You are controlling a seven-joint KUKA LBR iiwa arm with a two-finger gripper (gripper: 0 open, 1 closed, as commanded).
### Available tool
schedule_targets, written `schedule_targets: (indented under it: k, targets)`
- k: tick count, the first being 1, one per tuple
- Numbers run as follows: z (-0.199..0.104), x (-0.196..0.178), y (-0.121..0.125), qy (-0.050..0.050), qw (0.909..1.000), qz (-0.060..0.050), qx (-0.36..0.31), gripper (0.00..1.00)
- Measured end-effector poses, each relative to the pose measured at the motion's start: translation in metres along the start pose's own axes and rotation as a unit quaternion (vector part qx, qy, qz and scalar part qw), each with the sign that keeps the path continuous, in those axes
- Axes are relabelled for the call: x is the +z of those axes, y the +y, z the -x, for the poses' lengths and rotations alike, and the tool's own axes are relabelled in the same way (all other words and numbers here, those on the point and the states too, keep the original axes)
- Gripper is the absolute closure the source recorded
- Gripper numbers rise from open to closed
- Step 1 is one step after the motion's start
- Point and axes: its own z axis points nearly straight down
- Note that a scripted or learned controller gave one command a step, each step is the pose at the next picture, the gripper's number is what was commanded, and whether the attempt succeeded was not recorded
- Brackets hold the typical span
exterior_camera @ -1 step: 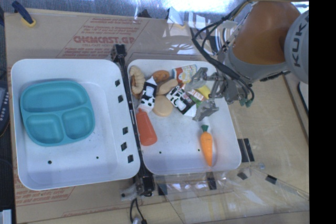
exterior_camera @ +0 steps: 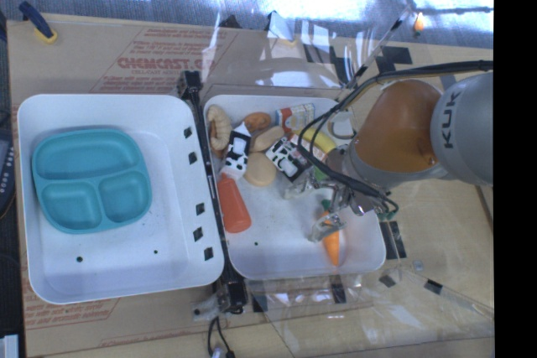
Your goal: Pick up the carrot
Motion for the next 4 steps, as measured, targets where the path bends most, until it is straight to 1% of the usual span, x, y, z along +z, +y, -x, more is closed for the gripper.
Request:
schedule_targets:
  k: [1,2,3,4]
  targets:
    - [-0.033,0.001,0.01,0.001,0.9916,0.002,-0.129,0.0]
    - [-0.029,-0.01,0.012,-0.001,0.9909,0.001,-0.135,1.0]
    - [-0.025,-0.021,0.014,-0.002,0.9902,0.0,-0.14,1.0]
    - [-0.025,-0.021,0.014,-0.002,0.9901,0.0,-0.14,0.0]
